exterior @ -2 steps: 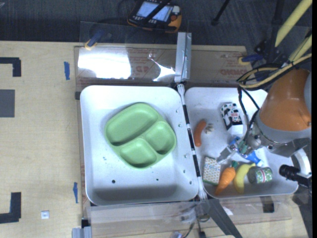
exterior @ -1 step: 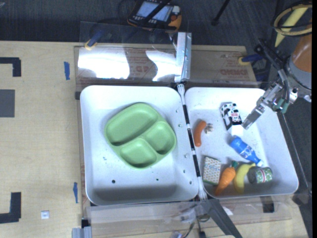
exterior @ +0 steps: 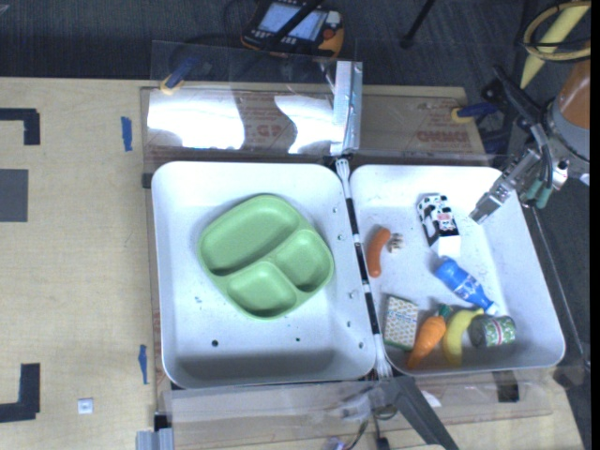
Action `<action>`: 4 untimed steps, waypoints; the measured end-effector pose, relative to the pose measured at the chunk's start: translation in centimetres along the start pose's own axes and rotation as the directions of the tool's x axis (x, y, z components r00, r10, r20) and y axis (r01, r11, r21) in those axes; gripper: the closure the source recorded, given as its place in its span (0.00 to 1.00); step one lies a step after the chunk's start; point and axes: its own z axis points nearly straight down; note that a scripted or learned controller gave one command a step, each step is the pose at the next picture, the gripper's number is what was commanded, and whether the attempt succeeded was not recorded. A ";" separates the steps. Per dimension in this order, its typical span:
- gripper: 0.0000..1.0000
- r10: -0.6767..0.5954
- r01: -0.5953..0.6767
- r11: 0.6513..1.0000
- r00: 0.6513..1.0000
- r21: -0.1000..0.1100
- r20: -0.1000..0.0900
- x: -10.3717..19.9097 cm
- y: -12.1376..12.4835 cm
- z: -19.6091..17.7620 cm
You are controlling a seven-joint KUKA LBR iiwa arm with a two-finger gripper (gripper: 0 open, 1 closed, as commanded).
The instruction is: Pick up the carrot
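Note:
The carrot (exterior: 428, 335) is orange with a small green top. It lies near the front edge of the right bin (exterior: 525, 279), between a checkered packet (exterior: 401, 322) and a yellow banana (exterior: 457, 332), touching both. My gripper (exterior: 489, 204) hangs over the far right part of that bin, well behind and to the right of the carrot, beside a black-and-white carton (exterior: 435, 216). Nothing shows in its grasp.
The right bin also holds an orange-red sausage (exterior: 377, 249) near its left wall, a blue bottle (exterior: 463, 284) and a green can (exterior: 494, 330). A green divided plate (exterior: 267, 256) sits in the left bin (exterior: 178, 214).

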 end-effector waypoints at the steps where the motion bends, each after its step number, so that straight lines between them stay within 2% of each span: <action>1: 0.00 0.000 0.000 1.000 1.000 0.000 0.000 0.0 0.0 0.0; 2: 0.00 -0.063 0.063 0.998 0.998 0.006 -0.011 5.9 -4.8 10.5; 3: 0.00 -0.413 0.413 0.911 0.911 0.002 -0.006 1.8 -8.5 3.2; 4: 0.00 -0.723 0.723 0.691 0.691 -0.004 -0.010 2.7 -1.7 8.1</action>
